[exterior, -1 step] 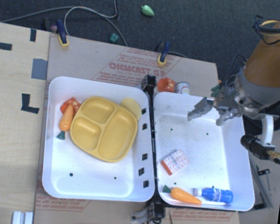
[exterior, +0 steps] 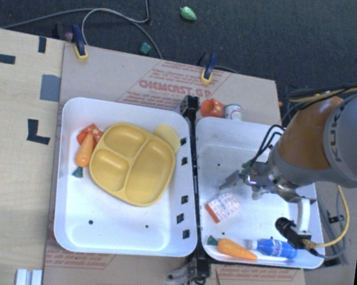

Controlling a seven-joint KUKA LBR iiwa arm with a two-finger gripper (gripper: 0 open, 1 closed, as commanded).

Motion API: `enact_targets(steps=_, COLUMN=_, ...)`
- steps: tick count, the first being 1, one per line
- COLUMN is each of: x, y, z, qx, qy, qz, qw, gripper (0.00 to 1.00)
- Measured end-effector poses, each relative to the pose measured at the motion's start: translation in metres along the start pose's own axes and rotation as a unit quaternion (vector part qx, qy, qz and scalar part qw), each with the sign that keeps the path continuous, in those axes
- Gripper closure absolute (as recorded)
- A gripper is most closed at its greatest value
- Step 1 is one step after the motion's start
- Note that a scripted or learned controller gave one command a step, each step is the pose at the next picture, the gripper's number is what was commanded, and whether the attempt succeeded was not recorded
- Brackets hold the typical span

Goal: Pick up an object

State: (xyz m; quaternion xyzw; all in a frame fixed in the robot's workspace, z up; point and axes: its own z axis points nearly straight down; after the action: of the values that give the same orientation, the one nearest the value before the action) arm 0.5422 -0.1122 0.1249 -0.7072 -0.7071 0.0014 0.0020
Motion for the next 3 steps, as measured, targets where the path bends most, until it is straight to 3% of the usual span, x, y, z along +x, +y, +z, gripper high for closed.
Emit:
enact_targets(steps=1, x=0.018, y=-0.009, z=0.039, qx=-0.003, qy=-0.001, qz=0.0, qw=1.0, gripper=0.0)
enact_targets(steps=2, x=0.018, y=-0.007, z=0.029, qx=-0.005, qy=-0.002, qz=0.0, qw=1.0, gripper=1.0)
enact_targets(steps=3, x=0.139, y=0.002, z=-0.059, qx=-0.002, qy=0.0, qz=-0.002, qw=1.0, gripper=1.0)
